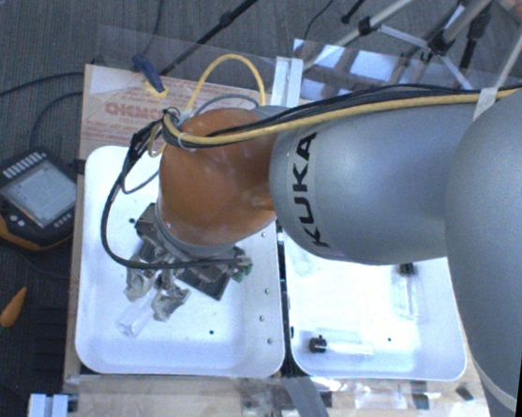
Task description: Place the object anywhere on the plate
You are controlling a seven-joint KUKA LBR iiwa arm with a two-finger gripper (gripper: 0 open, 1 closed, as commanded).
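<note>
My gripper (154, 295) hangs low over the left white bin (93, 343), below the orange wrist band (213, 178). Its two fingers (137, 285) stand apart, and I see nothing between them. A small clear, pale object (132, 321) lies on the bin floor just below and in front of the fingertips; I cannot tell if it touches them. The arm hides the middle and back of this bin.
The right bin (450, 363) holds a clear tube with a black end (343, 345) near its front and another clear piece (406, 296) further back. A pendant (26, 198) and an orange item (11, 306) lie on the floor to the left.
</note>
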